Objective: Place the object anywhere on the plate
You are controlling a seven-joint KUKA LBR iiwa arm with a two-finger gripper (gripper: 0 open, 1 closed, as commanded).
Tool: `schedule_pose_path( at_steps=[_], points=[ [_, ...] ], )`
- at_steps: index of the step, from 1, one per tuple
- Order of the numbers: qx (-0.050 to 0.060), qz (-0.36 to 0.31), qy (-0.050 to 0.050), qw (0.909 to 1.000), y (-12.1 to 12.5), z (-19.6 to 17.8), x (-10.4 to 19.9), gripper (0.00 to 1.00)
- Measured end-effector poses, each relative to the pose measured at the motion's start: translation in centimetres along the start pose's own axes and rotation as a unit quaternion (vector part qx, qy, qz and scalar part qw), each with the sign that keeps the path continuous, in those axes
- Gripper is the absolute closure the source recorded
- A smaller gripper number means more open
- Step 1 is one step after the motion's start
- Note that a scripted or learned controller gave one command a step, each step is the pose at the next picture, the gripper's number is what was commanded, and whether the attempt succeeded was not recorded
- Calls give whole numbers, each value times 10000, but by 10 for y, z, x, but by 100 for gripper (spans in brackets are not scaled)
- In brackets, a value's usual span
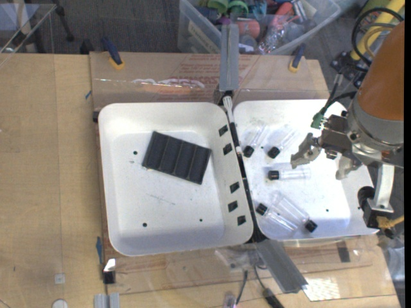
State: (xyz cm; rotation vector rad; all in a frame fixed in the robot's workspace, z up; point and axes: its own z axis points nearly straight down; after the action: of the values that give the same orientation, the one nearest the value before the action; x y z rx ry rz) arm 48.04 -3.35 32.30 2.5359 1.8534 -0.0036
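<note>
My table [45,172] carries two bins side by side. In the left bin [122,230] a ridged plate [176,157] lies toward the back, slightly askew. In the right bin [334,217] several capped tubes [286,212] lie scattered, some near the divider. My tool [324,154] hangs over the right bin's right half. Behind both bins stands a tub of mixed items [257,8].

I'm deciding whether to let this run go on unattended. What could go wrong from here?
1. The clear vials in the right bin are see-through and lie close together, so a grasp may slip or nudge a neighbour.
2. The gripper hangs over the right bin, while the dark ridged plate lies in the left bin across the divider; a loosely held vial could drop on the way.
</note>
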Motion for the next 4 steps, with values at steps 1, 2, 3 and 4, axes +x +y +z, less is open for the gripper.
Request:
schedule_pose_path(
  at_steps=[1,2,3,4],
  points=[
    [1,-2,-5,10000,0,-9,0,100],
    [3,-4,-6,10000,0,-9,1,0],
    [4,-8,-11,10000,1,-19,1,100],
    [5,-9,-12,10000,1,-19,1,0]
  ],
)
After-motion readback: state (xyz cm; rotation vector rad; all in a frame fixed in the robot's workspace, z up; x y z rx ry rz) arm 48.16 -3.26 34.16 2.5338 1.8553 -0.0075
